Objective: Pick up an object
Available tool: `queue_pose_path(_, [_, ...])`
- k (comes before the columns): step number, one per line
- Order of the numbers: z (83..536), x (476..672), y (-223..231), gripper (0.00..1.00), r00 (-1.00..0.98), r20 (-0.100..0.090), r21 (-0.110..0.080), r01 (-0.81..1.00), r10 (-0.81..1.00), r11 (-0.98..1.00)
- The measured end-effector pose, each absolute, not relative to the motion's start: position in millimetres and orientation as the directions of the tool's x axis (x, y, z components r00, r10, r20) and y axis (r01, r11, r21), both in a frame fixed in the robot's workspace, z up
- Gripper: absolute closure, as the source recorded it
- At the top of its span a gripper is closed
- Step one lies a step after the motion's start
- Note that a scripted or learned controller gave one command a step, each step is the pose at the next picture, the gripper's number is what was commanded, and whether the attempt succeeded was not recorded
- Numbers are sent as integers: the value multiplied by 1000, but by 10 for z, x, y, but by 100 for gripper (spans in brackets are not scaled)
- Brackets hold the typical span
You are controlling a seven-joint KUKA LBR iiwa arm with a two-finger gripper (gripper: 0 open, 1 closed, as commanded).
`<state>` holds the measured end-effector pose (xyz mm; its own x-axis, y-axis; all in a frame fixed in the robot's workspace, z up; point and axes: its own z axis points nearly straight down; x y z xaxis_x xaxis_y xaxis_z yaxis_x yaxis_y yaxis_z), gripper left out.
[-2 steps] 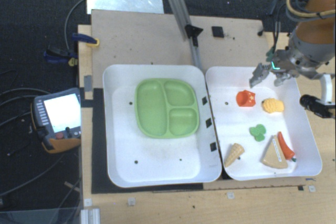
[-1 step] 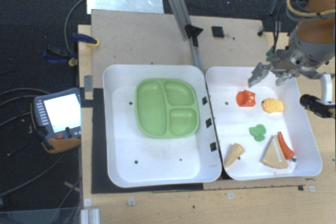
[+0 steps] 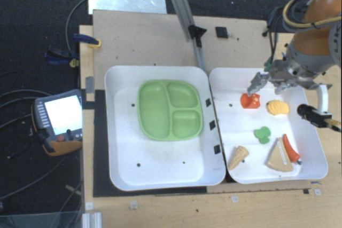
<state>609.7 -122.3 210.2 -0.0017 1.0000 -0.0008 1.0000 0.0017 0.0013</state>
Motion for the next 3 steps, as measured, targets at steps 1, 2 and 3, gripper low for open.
queue_pose_path(1, [1701, 6137, -1212, 0, -1, -1, 2, 1000, 1000, 1])
queue_pose_path(2, [1283, 6210, -1209, 0, -2, -1, 2, 1000, 1000, 2])
queue_pose_path(3, [1395, 6215, -1210, 100, -1, -1, 4, 1000, 1000, 1])
